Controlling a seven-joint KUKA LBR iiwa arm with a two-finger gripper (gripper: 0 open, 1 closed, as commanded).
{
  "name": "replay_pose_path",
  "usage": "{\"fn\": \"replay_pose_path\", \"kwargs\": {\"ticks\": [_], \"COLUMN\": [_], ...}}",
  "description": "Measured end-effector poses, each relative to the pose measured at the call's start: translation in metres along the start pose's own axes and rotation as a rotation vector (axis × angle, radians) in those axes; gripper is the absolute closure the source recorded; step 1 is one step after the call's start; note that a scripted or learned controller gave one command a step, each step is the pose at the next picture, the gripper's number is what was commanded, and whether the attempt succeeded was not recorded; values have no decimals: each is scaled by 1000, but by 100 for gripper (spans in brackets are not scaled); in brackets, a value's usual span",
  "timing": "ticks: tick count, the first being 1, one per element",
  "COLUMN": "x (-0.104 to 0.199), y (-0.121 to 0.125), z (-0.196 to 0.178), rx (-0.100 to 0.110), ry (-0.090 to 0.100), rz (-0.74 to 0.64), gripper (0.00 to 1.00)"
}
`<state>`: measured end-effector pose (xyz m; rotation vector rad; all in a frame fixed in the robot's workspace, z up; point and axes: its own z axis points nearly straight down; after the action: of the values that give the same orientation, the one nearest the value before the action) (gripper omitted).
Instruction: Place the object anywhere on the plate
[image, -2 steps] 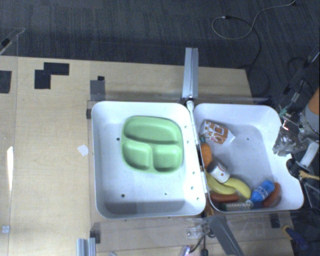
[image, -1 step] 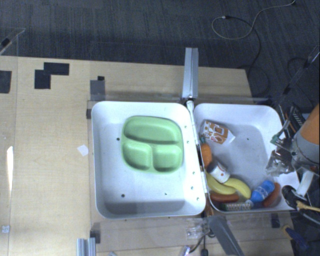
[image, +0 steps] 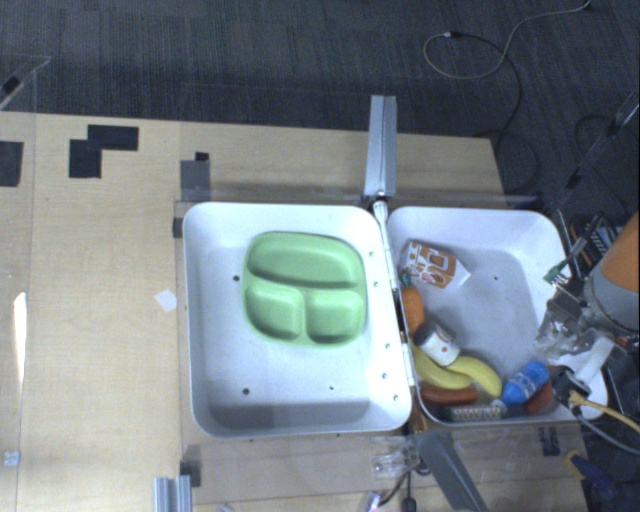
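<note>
Where the arm (image: 618, 280) enters from the right edge of the camera view, its wrist is seen hanging over the right rim of the right bin (image: 500, 225). The hand (image: 568, 335) is pointed downward at that rim; whether it is parted or closed cannot be told, and nothing is seen in it. Just left of and below the hand, a blue bottle (image: 524, 384) and a banana (image: 460, 372) are heaped. Far to its left, the green plate (image: 304, 286) is seated in the left bin (image: 210, 330).
</note>
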<state>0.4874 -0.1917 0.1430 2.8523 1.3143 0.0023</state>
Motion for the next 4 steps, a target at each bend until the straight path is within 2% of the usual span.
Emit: {"fn": "replay_pose_path", "kwargs": {"ticks": [1,2,3,4], "x": [35,-2,-6,-2], "y": [48,2,5,2], "z": [-21,-7,-15,-23], "rx": [-2,1,1,0], "ry": [0,0,-2,0], "rz": [-93,55,210,230], "gripper": [100,100,100,100]}}
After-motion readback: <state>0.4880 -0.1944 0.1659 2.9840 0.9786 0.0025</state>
